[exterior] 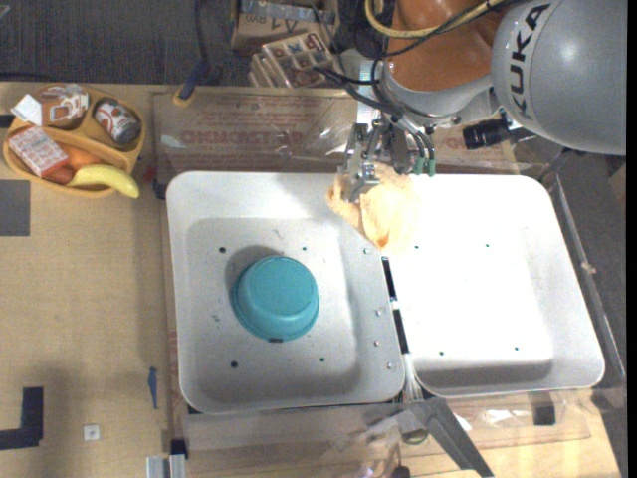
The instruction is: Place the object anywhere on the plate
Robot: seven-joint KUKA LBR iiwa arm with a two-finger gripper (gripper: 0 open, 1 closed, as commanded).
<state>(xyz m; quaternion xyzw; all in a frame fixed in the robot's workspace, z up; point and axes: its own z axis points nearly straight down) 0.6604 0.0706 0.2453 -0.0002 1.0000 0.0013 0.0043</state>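
The arm (557, 63), upper right of the frame, has a rounded grey shell lettered "KUKA" in black, with an orange band (438, 13) beside it. Yellow and black cables (438, 30) loop across it toward a small metal gripper (373, 162).

Two bins (468, 297), both white, marked with small dark dots. Plate (277, 298) in the left bin: plain teal, no pattern. Object (381, 210) at the gripper (370, 174): pale yellow-orange, mottled. Gripper: metallic grey with dark parts and green wiring. Arm (557, 48): grey, black lettering, orange band, yellow cables. Tabletop (80, 307): tan wood tone with black squares at the left edge. Tray (70, 142) at upper left: orange-yellow, holding a yellow banana (105, 177) and red-and-white packets. Floor beyond: dark grey.
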